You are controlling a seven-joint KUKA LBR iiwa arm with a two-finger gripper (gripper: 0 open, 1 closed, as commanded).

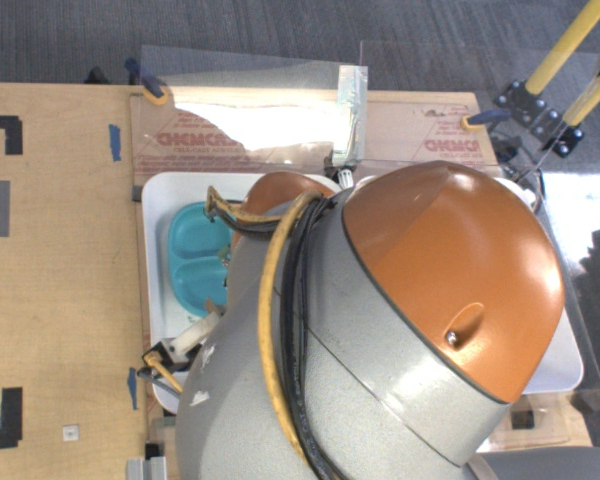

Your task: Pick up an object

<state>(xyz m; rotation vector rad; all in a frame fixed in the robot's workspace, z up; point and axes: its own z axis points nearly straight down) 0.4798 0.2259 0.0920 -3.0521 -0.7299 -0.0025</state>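
Teal moulded plastic tray-shaped object (192,263) lies in left shallow white bin (152,268), partly under grey-and-orange arm (380,338). Gripper hidden by the arm, state unknown. Clear panel (250,118) behind bins reads "CHEMCAST", mirrored. Wooden desk (60,268) at left.

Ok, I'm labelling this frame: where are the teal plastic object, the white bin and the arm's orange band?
Teal plastic object (192,268), camera view, on its upper lobe.
White bin (152,268), camera view, on its left rim.
Orange band (450,268), camera view, on its curved top.
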